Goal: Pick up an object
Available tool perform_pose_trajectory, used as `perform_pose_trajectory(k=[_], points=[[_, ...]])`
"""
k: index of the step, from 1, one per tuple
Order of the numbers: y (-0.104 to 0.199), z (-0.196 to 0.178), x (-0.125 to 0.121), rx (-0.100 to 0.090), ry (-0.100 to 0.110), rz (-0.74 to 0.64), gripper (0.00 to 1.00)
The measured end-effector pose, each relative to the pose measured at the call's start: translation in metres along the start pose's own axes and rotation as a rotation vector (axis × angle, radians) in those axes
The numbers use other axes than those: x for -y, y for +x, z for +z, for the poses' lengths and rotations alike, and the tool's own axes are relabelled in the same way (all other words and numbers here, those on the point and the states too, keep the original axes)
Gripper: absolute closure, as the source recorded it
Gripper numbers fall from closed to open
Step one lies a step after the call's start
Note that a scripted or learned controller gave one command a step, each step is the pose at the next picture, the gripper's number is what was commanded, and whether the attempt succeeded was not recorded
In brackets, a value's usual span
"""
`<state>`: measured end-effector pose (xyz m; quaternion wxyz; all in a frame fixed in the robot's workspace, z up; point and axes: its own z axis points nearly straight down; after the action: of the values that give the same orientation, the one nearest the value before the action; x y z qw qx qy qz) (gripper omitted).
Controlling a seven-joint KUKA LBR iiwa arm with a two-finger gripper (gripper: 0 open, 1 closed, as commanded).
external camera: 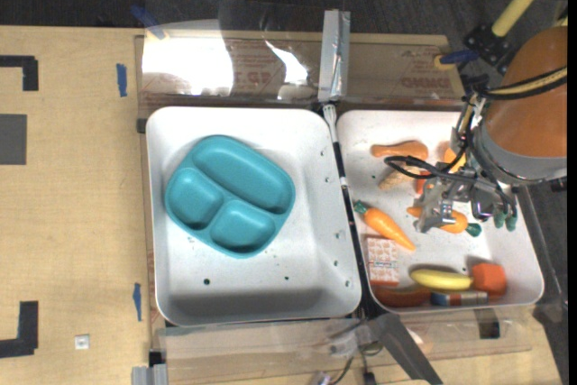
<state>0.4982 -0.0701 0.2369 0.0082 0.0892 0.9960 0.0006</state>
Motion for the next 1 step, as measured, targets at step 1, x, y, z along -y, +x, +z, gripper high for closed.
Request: perform_pose_trajectory(k=[1], points=[[0.0114, 0.0895, 0.0502, -0.016, 0.0, -0.209, 1.0]])
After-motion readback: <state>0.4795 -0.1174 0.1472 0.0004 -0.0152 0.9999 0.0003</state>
